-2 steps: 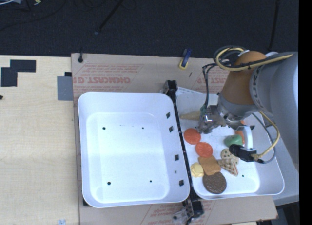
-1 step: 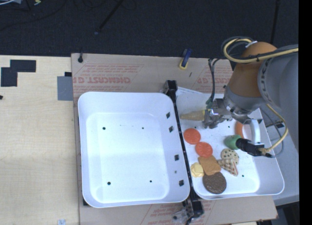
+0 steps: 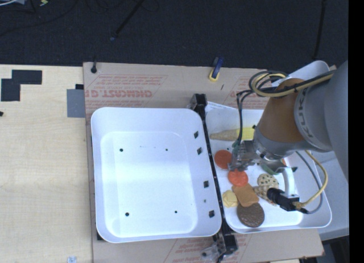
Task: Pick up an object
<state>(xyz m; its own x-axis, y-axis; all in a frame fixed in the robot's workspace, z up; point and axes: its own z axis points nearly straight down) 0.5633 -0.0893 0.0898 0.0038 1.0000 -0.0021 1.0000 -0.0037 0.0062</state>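
My gripper (image 3: 239,159) reaches down into the right bin (image 3: 318,219), over the bin's left half. Its tip sits between two orange-red round pieces, one (image 3: 223,157) to its left and one (image 3: 238,177) just below it. The arm's orange band and grey wrist cover much of the bin's upper part. Below lie a tan toast-like piece (image 3: 246,194), a small yellow piece (image 3: 229,199), a brown disc (image 3: 251,215) and a speckled cookie (image 3: 265,180). A pale yellow long piece (image 3: 223,135) lies near the bin's upper left.
The left bin (image 3: 102,142) stands beside the right one, with a black clip strip (image 3: 206,159) along the shared edge. A yellow cable (image 3: 318,188) and a black plug (image 3: 278,197) hang from the wrist over the right bin. A yellow-and-blue clamp (image 3: 215,70) sits at the board's back edge.
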